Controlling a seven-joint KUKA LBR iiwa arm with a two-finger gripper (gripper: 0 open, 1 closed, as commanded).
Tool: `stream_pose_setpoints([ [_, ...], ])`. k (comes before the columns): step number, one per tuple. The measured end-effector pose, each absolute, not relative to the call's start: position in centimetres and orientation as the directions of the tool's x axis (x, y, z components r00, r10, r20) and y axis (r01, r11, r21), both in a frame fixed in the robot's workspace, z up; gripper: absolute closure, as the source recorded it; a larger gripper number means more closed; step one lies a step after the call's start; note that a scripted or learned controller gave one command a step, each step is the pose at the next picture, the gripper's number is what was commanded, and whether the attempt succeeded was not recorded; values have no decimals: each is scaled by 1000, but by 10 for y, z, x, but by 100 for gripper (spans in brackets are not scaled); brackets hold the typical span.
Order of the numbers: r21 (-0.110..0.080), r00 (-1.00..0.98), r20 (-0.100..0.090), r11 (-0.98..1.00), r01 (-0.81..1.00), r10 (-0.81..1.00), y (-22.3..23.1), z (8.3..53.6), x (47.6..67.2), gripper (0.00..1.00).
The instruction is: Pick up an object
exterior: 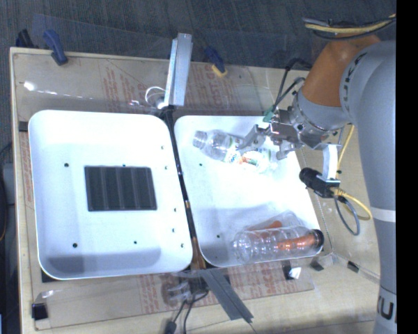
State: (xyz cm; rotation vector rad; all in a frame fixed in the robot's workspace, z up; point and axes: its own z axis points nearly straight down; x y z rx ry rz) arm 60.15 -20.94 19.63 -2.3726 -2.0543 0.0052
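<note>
Beneath me the pale wooden surface (28,75) carries two shallow white plastic bins. The left bin (49,127) has a dark ribbed rectangular panel (120,188) on its floor. The right bin (216,207) sits just beside it. Blue clamps (55,46) grip the far edge.
</note>
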Motion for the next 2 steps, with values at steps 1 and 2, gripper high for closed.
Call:
stream_pose_setpoints([
  [1, -2, 91, 1, -91, 996, 996, -206, 122, 642, 0],
  [2, -4, 83, 1, -83, 997, 997, -204, 132, 643, 100],
])
